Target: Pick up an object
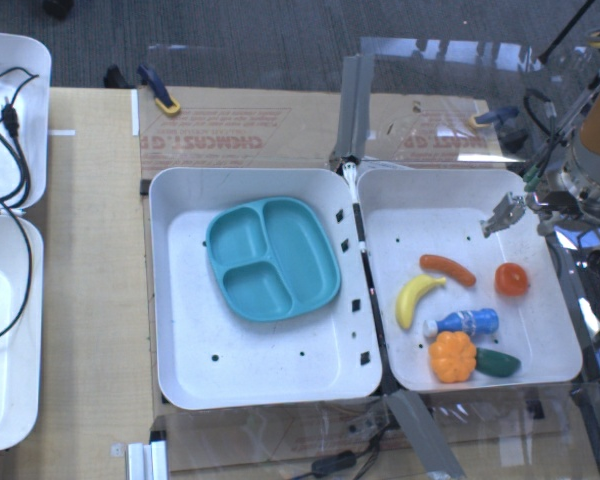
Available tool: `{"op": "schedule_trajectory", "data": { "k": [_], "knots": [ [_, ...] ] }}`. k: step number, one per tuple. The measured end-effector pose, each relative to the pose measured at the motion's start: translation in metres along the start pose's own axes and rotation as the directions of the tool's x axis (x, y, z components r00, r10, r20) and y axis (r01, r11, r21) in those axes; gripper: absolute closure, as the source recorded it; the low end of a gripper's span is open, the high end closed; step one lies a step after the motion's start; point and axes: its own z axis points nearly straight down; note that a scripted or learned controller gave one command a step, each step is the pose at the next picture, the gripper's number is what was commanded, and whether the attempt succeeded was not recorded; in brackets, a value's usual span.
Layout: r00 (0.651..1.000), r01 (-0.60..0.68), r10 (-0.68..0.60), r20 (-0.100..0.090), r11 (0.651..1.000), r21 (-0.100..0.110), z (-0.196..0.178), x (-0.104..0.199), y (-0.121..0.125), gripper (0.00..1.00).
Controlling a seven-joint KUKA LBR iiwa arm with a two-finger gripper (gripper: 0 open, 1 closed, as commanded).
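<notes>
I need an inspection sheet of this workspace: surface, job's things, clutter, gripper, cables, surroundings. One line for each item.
Surface: wooden bench bearing two shallow white bins, left bin and right bin.
Job's things: in the right bin, a yellow toy banana, an orange-red sausage, a red tomato, a small blue and white bottle, an orange pumpkin and a dark green vegetable.
Clutter: teal three-compartment plastic tray in the left bin.
Gripper: grey gripper above the right bin's far right part, apart from the toys.
Cables: black cables over the white surface at far left.
Surroundings: blue and yellow clamp at the bench's far edge; dark carpet beyond.
</notes>
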Motion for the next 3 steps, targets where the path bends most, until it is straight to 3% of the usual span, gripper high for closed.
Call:
{"op": "schedule_trajectory", "data": {
  "k": [1,2,3],
  "knots": [
    [1.0,0.0,0.0,0.0,1.0,0.0,0.106,0.062,-0.025,0.0],
    [1.0,-0.004,0.004,-0.001,1.0,0.001,0.097,0.061,-0.025,1.0],
    [1.0,0.001,-0.001,0.001,1.0,0.0,-0.018,0.124,0.005,1.0]
  ]
}}
